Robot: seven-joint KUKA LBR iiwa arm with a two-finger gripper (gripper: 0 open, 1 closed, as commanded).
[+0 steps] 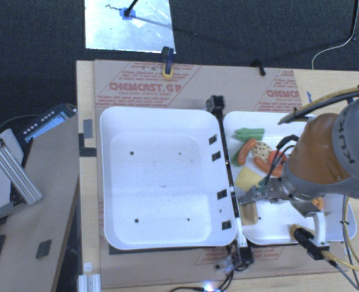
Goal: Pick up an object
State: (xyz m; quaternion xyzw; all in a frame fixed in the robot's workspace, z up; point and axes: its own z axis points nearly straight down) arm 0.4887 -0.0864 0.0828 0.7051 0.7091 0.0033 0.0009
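I am reaching in from the right over the right bin (271, 236), my grey arm with its orange band (316, 148) covering much of it. My gripper (247, 201) is hanging low at the bin's left wall, just beside a yellow block (247, 177). Near that block a green piece (249, 133), an orange carrot-like piece (246, 149) and a speckled tan piece (261, 149) are lying close together toward the far side. The left bin (164, 175) is sitting alongside, touching the right one along a black divider (225, 157). A yellow clamp (167, 62) is gripping the bench's far edge.
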